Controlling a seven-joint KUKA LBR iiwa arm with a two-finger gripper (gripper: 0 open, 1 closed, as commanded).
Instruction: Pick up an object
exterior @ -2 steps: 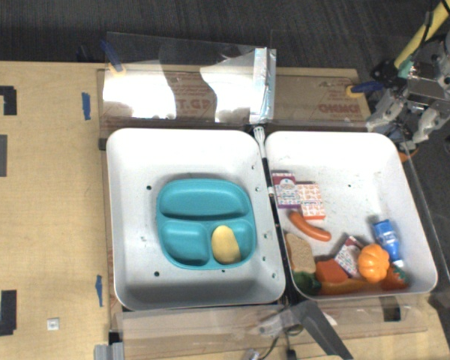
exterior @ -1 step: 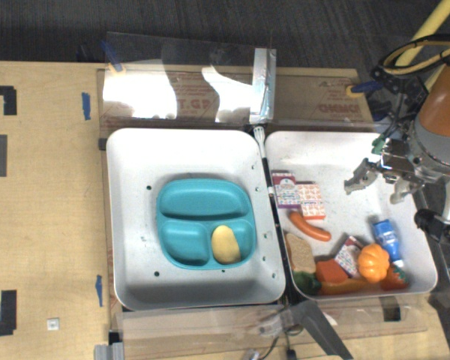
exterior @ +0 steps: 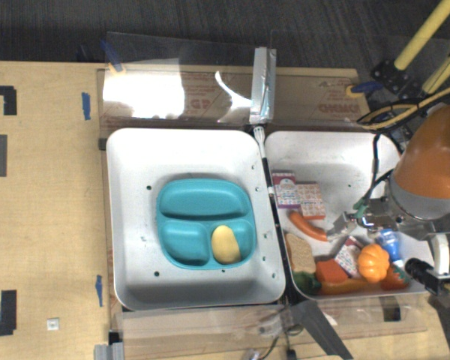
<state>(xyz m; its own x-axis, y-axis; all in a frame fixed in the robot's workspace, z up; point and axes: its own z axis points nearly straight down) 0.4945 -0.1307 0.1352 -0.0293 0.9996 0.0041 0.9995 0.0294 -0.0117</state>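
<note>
- From my feed, the arm (exterior: 427, 163) comes in at the right, a smooth orange dome over a grey wrist, hanging above the right bin (exterior: 322, 148).
- The gripper (exterior: 360, 220) sits low among the clutter there; I cannot tell how it is set or whether it has hold of anything.
- The objects I could pick lie mostly in that bin: a small round orange pumpkin (exterior: 373, 262), a long orange carrot-shaped piece (exterior: 309, 226), a flat printed card (exterior: 296, 193), a tan slice like bread (exterior: 302, 255), and a blocky orange-red piece (exterior: 334, 272) at the near wall.
- The left bin (exterior: 135, 201) is glossy white plastic with rounded corners; it holds a teal divided tray (exterior: 195, 201) with a smooth yellow lemon (exterior: 226, 244) in its lower right compartment.
- Both bins rest on a pale wooden bench (exterior: 37, 223) marked with black and blue tape; dark carpet lies beyond.
</note>
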